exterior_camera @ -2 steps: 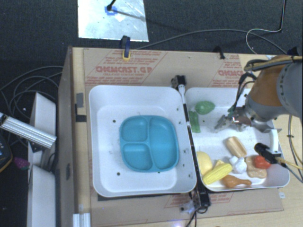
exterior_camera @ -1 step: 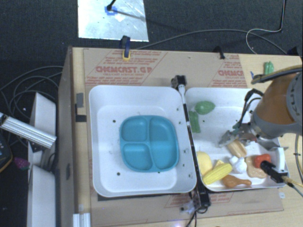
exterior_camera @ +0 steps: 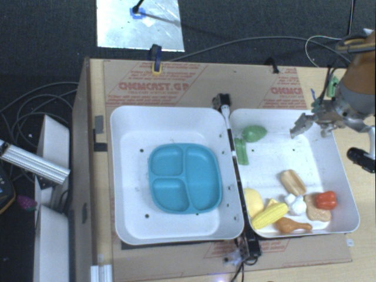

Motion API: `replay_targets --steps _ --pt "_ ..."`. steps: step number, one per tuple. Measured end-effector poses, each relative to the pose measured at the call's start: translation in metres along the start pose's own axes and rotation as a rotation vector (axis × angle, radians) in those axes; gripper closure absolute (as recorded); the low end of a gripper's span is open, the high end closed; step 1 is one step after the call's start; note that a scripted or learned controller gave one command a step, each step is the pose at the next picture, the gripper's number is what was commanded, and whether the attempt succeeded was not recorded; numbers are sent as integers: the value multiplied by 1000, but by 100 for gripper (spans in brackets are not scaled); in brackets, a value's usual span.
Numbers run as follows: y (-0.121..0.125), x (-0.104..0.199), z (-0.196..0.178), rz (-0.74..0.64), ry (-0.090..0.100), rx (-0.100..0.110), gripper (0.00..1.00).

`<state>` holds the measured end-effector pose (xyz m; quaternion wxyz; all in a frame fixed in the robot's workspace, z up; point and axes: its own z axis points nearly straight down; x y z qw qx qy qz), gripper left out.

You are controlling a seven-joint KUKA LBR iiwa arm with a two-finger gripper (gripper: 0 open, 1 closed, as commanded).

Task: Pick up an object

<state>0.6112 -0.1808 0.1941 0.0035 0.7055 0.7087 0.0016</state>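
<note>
Claw (exterior_camera: 312,126) hanging with fingers apart, nothing grabbed yet; toy food (exterior_camera: 292,182) piled below it, pick not started really.

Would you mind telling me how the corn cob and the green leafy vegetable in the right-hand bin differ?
The corn cob is yellow and long; the green vegetable is green and rounder. The corn lies at the bin's near edge, crowded against other toy food; the green vegetable lies near the far left corner, clear of that pile. Both rest in the right bin.
</note>
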Motion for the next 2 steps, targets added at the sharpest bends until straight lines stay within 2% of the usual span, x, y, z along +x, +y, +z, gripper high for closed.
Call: replay_targets --steps 1,2 --pt "-44 7 109 3 2 6 0" --pt "-106 -4 109 4 2 7 0"
